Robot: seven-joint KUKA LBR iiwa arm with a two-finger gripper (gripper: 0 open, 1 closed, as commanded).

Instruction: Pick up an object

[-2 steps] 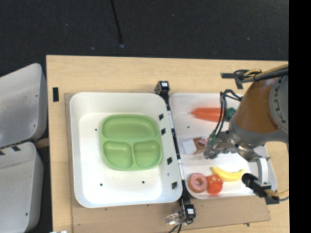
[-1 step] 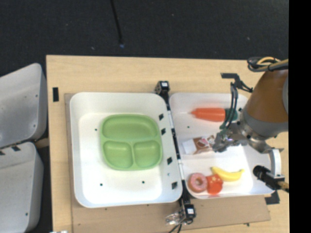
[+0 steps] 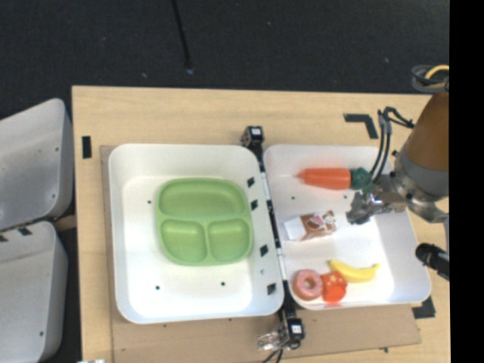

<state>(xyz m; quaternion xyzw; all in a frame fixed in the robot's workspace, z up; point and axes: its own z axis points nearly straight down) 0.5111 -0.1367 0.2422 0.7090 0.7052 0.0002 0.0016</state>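
The right bin [image 3: 393,237] holds an orange carrot with a green top [image 3: 327,178] at the back, a small brown and white packet [image 3: 315,224] in the middle, a yellow banana [image 3: 352,271], a red piece [image 3: 333,287] and a pink doughnut [image 3: 307,283] at the front. My gripper [image 3: 361,207] hangs over the right bin, just right of the packet and below the carrot's green end. Nothing shows between its fingers.
A green three-compartment plate [image 3: 204,219] lies in the left bin [image 3: 136,278]. The arm's grey wrist and orange band [image 3: 427,146] stand over the right bin's far right side. Black clips run along the divider between the bins.
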